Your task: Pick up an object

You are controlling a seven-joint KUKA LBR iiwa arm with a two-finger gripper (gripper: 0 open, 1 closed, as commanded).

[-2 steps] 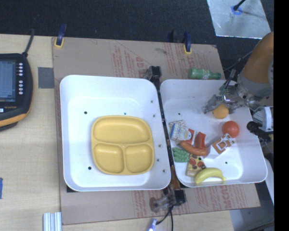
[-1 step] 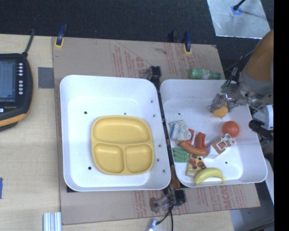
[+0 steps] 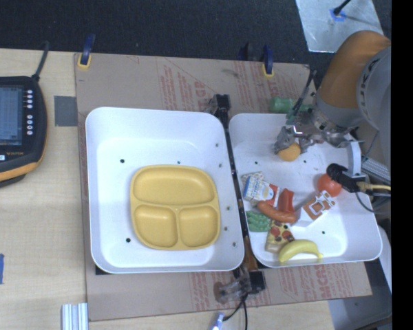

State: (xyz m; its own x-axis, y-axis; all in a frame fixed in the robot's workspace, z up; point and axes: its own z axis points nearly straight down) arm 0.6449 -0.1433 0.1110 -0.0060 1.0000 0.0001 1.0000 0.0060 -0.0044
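Camera view: gripper [image 3: 290, 145] over yellow ball [image 3: 289, 152], right bin [image 3: 358, 243]; finger state cannot be told. Advice: centre, descend squarely.

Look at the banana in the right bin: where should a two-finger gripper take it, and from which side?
Grip the banana across its middle, coming straight down. It lies flat near the right bin's front wall, with bare floor to its right; the pizza slice crowds its left end.

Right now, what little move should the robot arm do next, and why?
Probably a small lift straight up. The gripper sits low in the right bin, right at a small orange-yellow object. Whether it actually holds the object is hard to tell, so a gentle rise would show if it comes along.
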